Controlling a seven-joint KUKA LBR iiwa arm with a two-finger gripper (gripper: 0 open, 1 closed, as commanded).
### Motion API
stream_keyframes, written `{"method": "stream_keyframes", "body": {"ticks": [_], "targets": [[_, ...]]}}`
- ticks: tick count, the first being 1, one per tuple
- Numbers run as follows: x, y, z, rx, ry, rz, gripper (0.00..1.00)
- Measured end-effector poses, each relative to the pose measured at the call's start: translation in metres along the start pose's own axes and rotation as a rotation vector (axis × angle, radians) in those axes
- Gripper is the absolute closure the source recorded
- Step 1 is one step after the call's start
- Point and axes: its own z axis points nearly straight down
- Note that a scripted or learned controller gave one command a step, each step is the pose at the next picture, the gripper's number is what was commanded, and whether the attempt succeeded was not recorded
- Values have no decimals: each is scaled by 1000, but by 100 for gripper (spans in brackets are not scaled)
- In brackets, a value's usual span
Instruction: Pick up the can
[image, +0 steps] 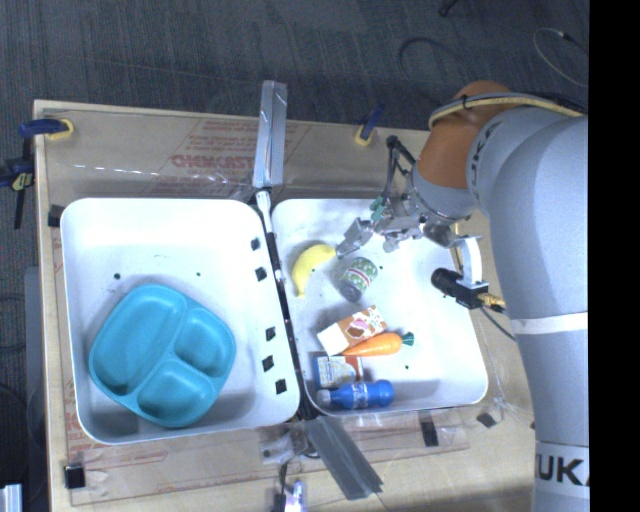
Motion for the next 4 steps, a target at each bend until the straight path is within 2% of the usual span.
{"method": "stream_keyframes", "body": {"ticks": [1,2,3,4], "targets": [[12,-33,37,1,2,152,0],[3,-43,33,2,1,350,0],[4,-42,24,5,3,345,100],[51,-8,-78,2,2,658,100]]}}
